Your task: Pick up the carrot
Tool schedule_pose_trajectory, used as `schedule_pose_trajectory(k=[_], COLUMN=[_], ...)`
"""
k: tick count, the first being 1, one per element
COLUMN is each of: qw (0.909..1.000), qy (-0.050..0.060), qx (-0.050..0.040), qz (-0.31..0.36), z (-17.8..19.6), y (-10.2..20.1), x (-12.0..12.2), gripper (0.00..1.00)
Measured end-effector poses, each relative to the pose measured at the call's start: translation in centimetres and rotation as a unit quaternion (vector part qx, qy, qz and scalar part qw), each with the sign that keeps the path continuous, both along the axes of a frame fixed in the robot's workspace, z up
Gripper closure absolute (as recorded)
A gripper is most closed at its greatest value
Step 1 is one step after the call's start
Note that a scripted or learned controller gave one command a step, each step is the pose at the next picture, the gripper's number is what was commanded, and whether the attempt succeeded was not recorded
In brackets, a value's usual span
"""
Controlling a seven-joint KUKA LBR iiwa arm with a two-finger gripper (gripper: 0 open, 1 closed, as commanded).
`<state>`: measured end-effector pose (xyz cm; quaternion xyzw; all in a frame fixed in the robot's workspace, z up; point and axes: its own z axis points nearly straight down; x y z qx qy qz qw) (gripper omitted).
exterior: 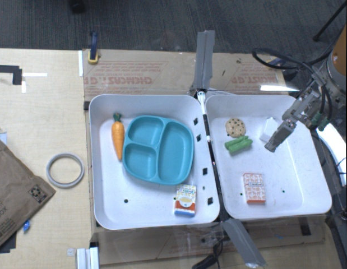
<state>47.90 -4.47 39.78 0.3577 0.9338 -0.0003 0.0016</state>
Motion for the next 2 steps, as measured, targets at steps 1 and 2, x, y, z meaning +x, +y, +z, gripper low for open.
schedule_pose_trajectory(k=[1,2], qw=[0.9813,0.9881], qy=[0.001,0.000], qx=[0.0005,0.0002], qz=[0.193,-0.153], z=[-6.1,4.4], y=[3.0,1.8], x=[2.6,0.8], gripper=[0.00,0.00])
